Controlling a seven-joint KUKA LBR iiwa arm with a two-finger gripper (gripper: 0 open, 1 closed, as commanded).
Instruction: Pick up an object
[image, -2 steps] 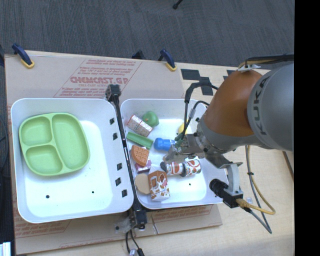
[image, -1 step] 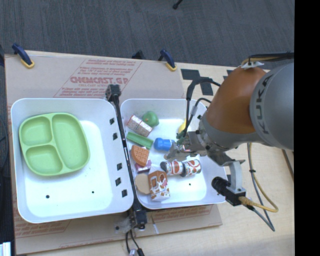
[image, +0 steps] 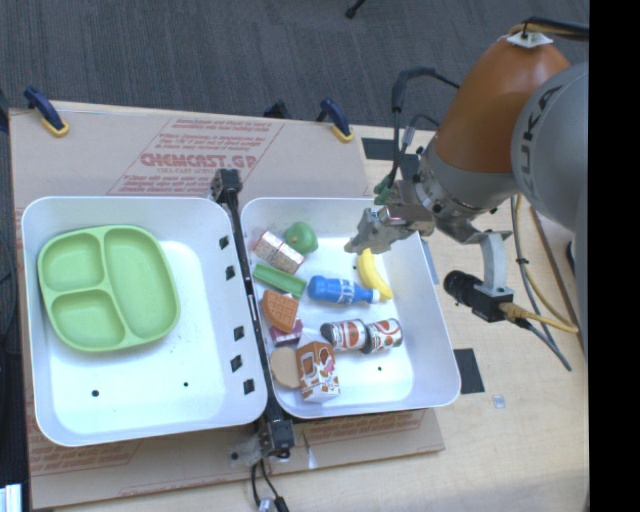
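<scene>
My gripper (image: 368, 238) hangs over the upper right part of the right bin (image: 432, 330), just above the yellow banana (image: 372, 274). Nothing shows between its fingers. To the banana's left lies a blue bottle (image: 338, 291) with a yellow cap. A green ball (image: 299, 237) and a small striped box (image: 277, 252) sit at the bin's back left. A green stick (image: 278, 279) and a waffle-like piece (image: 281, 311) lie along the left wall. A brown and white can (image: 361, 335) lies on its side near the middle. A carton (image: 318, 371) and a tan disc (image: 286, 368) rest at the front.
The left bin (image: 150, 390) holds a light green divided plate (image: 107, 287) at its back left. Both bins stand on a cardboard sheet (image: 200, 150) held by blue clamps (image: 336, 117). A black cable fitting (image: 478, 295) juts out beside the right bin's right wall.
</scene>
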